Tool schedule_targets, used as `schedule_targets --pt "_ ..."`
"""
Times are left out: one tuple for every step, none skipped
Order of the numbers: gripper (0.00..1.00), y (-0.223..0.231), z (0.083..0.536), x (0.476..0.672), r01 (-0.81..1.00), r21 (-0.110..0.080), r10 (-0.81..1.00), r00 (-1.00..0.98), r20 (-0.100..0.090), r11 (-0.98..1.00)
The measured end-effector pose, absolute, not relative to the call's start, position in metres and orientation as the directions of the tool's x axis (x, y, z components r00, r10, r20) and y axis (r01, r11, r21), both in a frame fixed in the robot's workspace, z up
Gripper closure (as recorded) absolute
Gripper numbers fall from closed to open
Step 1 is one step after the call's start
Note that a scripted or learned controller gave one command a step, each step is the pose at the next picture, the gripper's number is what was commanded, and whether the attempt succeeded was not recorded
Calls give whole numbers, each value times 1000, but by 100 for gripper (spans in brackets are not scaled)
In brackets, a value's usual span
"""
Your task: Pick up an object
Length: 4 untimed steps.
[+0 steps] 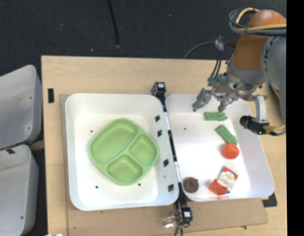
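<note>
Gripper (213, 102) at upper right of frame, fingers spread and ungripped, above green piece (215, 116) in right bin (191, 146).

My arm (252, 43): grey, orange-banded above the wrist, reaching in from the right. My hand (213, 102): pointing down, two fingers spread apart, nothing between them.

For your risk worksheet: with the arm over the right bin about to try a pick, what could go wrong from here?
1. The tool hangs just above the small green flat piece, close to the white bin's far wall; a descent might clip that wall.
2. A second green strip touches the red round toy; grabbing there may shift both.
</note>
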<state>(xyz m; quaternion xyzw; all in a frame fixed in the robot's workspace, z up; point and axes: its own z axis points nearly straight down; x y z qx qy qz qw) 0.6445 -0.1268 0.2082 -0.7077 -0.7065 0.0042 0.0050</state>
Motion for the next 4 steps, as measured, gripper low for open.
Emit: schedule_targets --pt "0 -127 217 647 1000 1 1000 0 0 0" --pt "0 -123 173 642 1000 -2 1000 0 -2 0" --pt "0 -125 111 637 1000 -3 1000 2 -2 -2" --pt "0 -126 101 637 1000 -1 1000 4 -2 -4"
